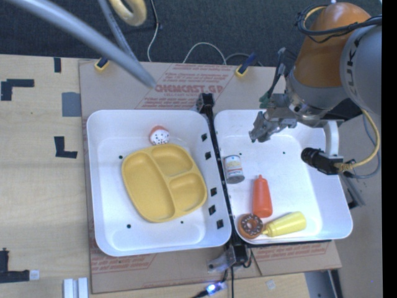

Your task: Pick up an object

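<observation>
The gripper [260, 131] hangs over the back part of the right bin [322, 185], near its rear wall, with nothing between its fingers; whether those dark fingers are spread or closed is hard to read from above, so I cannot tell. Below it the bin floor is bare white.

The objects in this bin lie nearer the front. A small jar with a white lid [234, 168] sits close to the divider between the bins. Just beside it, toward the front, lies an orange-red bottle [262, 196] (its cap pointing toward the back). A yellow squeeze bottle [285, 224] lies across the front corner, its tip touching a chocolate doughnut [250, 226].

In the left bin [102, 185], a yellow sectioned plate [164, 182] takes up the middle, and a small white and red spotted object [159, 136], possibly a toy, rests just behind its rim.
</observation>
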Controlling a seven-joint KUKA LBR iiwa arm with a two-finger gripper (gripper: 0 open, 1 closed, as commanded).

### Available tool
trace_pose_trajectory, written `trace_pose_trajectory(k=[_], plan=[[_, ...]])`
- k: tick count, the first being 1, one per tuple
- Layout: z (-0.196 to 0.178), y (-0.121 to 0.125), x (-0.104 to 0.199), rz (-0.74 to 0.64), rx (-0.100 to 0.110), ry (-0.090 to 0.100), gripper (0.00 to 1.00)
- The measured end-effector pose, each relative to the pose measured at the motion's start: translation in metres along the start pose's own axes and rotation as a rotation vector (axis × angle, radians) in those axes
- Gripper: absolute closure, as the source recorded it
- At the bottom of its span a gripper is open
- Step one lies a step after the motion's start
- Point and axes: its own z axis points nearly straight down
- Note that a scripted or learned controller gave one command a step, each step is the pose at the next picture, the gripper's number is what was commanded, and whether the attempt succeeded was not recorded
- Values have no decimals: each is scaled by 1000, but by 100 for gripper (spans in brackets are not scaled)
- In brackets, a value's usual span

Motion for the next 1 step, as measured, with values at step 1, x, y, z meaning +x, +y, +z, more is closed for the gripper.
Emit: trace_pose_trajectory(k=[1], plan=[[11,-4,44,0,0,0,100]])
